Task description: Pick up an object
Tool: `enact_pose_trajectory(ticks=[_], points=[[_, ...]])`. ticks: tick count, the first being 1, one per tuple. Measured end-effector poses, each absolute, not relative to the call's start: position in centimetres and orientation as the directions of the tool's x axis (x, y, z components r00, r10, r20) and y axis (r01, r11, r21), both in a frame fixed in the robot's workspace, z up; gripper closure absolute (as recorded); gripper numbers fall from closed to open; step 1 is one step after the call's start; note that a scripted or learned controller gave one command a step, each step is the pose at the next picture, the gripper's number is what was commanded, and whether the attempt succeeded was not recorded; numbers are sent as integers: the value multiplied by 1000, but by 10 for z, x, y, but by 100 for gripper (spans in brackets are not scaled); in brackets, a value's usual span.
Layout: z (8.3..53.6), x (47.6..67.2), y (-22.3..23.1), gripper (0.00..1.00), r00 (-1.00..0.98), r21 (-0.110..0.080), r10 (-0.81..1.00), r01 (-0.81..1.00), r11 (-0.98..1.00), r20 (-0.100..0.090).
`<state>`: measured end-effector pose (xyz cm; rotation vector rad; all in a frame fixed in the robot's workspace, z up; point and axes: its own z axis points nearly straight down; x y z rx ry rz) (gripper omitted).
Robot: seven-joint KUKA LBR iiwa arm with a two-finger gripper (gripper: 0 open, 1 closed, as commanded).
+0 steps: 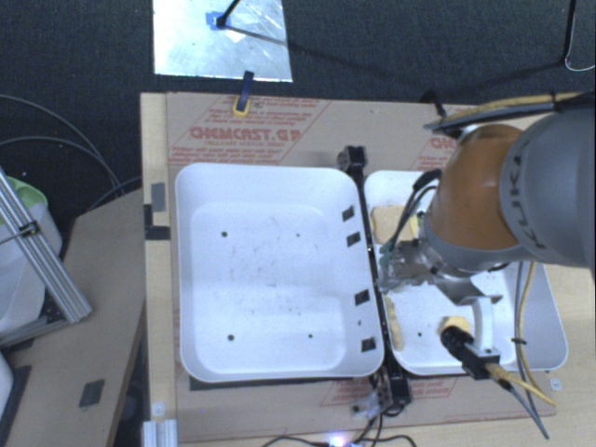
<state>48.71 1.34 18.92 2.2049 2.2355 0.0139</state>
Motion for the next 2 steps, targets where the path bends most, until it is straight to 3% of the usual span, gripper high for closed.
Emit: enact_pose_trajectory(ticks=[2], points=[[366, 488, 66, 100, -9, 12, 1000, 1000, 8, 3]])
